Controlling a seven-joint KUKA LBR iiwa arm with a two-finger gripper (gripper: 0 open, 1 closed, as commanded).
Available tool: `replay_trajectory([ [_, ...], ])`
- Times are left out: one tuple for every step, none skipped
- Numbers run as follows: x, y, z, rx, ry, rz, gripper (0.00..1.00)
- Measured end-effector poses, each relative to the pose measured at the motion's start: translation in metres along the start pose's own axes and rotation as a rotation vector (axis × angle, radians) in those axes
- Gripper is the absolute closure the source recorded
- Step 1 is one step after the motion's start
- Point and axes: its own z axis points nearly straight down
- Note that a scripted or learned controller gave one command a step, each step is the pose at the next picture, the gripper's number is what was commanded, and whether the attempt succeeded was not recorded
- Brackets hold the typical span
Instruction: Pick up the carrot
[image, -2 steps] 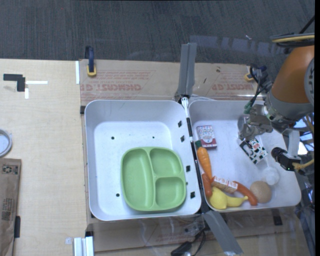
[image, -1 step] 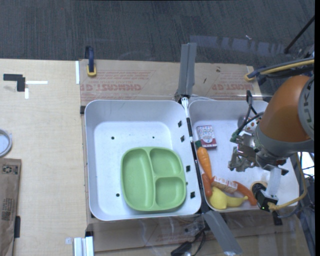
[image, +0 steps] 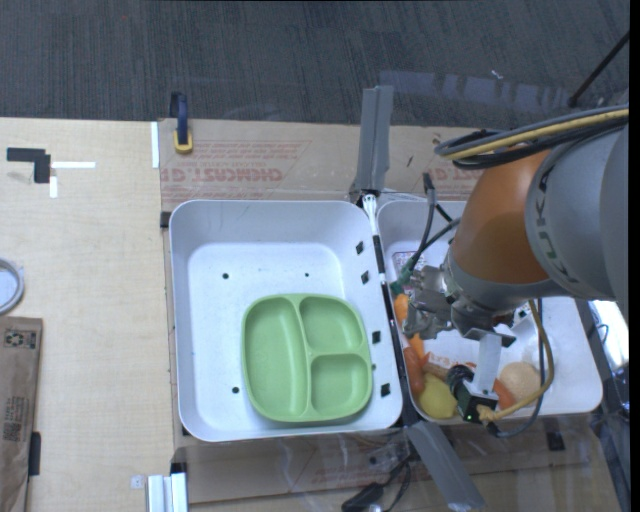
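Note:
The carrot (image: 414, 358) is a slim orange piece lying along the left wall of the right bin (image: 570, 400), its upper part running under the gripper. My gripper (image: 428, 316) hangs low over the left side of that bin, right above the carrot's upper end, below the arm's orange band (image: 500, 235). The wrist and cables hide where the gripper meets the carrot.
The left bin (image: 200, 300) holds a green divided plate (image: 305, 357). Near the right bin's front edge lie a yellow round fruit (image: 437, 401), a pale round item (image: 521, 380) and a small orange piece (image: 505, 399). A grey divider post (image: 374, 140) stands between the bins at the back.

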Motion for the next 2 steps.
replay_trajectory([
  [0.000,0.000,0.000,0.000,0.000,0.001,0.00],
  [-0.048,0.006,0.000,0.001,0.000,0.067,0.00],
])
